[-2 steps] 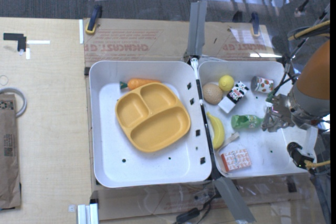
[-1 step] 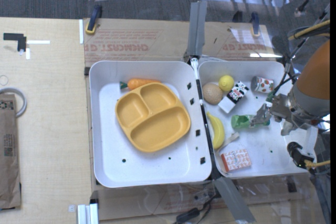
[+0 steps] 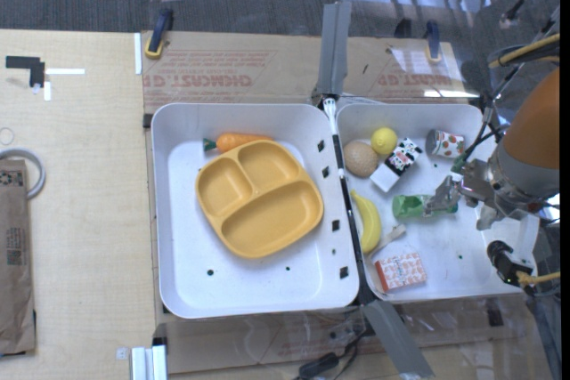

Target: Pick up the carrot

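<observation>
Box: a small red-and-white box [image 3: 400,270] lies nearest me, on the right bin's [image 3: 463,282] floor.
Banana: a banana [image 3: 367,222] rests along the divider side of the right bin, just above the box.
Plate: a yellow three-part plate [image 3: 259,198] sits tilted in the middle of the left bin [image 3: 178,280].
Gripper: I see the gripper [image 3: 443,200] low over the right bin, right beside a green item [image 3: 409,206]. I cannot tell how far the jaws stand apart, nor whether they grip anything.
Arm: the arm [image 3: 534,138] enters from the right edge, with its orange band above the wrist.
Clutter: a brown round fruit [image 3: 361,158], a lemon [image 3: 384,140], a black-and-white block [image 3: 398,162] and a small can [image 3: 445,143] crowd the far half of the right bin.
Carrot: the carrot [image 3: 237,140] lies in the left bin, touching the plate's far rim, green end toward the left. It is well apart from the gripper and across the divider [image 3: 338,182].
Risk 1: I judge the crossing hazardous; a low wrist could clip the divider or drag the green item.
Risk 2: the carrot hugs the plate rim, so a finger may land on the plate, tip it, or roll the carrot away.
Risk 3: closing on the tapered end could let it slip.
</observation>
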{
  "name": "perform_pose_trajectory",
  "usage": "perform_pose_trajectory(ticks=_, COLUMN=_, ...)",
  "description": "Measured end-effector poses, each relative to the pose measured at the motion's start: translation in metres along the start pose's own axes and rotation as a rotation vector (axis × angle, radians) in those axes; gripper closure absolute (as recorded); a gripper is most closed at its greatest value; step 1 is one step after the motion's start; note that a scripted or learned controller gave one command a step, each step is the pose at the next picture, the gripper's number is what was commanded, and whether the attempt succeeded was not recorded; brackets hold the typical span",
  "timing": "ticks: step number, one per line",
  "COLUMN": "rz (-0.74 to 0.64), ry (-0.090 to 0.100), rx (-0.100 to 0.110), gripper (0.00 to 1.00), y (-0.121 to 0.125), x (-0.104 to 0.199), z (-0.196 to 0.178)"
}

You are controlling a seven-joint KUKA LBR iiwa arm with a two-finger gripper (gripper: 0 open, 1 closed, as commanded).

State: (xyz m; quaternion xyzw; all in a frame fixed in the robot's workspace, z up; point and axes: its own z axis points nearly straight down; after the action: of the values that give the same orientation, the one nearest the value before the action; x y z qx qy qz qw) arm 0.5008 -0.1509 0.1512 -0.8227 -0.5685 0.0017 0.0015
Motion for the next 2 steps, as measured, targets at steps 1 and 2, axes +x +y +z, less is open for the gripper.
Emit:
perform_pose_trajectory(ticks=1, rz=-0.017, ry=0.0, rx=0.001, gripper=0.0, y=-0.0404, x=0.0373, z=0.0613)
perform_pose_trajectory(ticks=2, rz=-0.017, ry=0.0, rx=0.001, gripper=0.0, y=-0.0403, x=0.0369, z=0.0612)
